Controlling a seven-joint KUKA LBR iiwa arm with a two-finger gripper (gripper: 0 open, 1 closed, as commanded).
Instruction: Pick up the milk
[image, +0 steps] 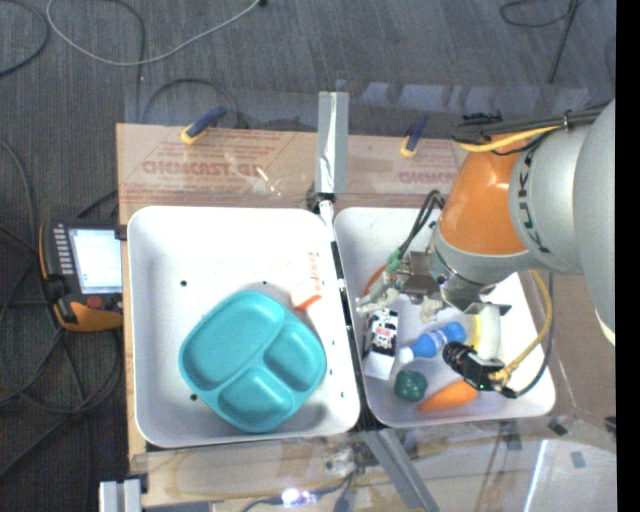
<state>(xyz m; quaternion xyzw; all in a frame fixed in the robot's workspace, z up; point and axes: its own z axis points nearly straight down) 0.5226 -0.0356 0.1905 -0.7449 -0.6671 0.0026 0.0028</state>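
Over the right bin (540, 400) hangs the arm (540, 200), grey with its orange band, reaching in from the right and covering much of that bin's upper half. Beside it, the left bin (200, 240) sits edge to edge with the right one on a brown board (230, 165). Low in the left bin lies a teal plate (252, 360) with three compartments, tilted toward the near corner. A small orange and white scrap (308, 292) lies just off the plate's upper right rim.

At the arm's lower end the gripper (398, 285) sits low in the right bin, near the wall between the bins. Whether it is spread or pressed together cannot be told, as cables and metal parts clutter it.

The milk (383, 331), a small black and white carton, stands just below the gripper, near the dividing wall; nothing visibly pinches it. To its right lies a blue bottle (438, 342), then a white bottle (488, 328). Below these are a carrot (448, 397) and, beside it, a dark green lump (409, 385).
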